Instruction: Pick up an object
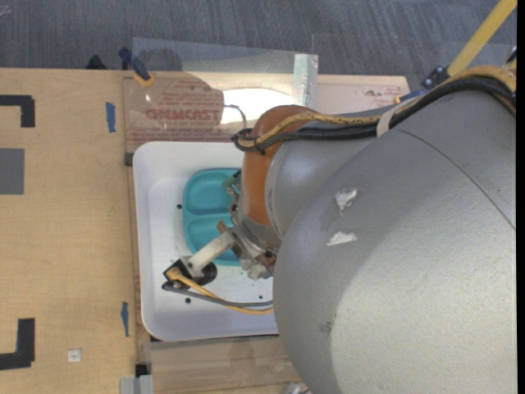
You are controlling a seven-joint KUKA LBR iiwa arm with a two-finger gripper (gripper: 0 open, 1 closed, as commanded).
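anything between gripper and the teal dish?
Nothing visible. The gripper is right at the teal dish's arm-side edge inside the bin, with no other item between them. The arm hides the rest of the dish, so that part can't be checked.

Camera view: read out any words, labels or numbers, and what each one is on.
Red print on the brown paper-covered sheet behind the white bin: large word maybe "CHEMCAST", too blurred to be sure.
Smaller red print at that sheet's right end: too small to read.
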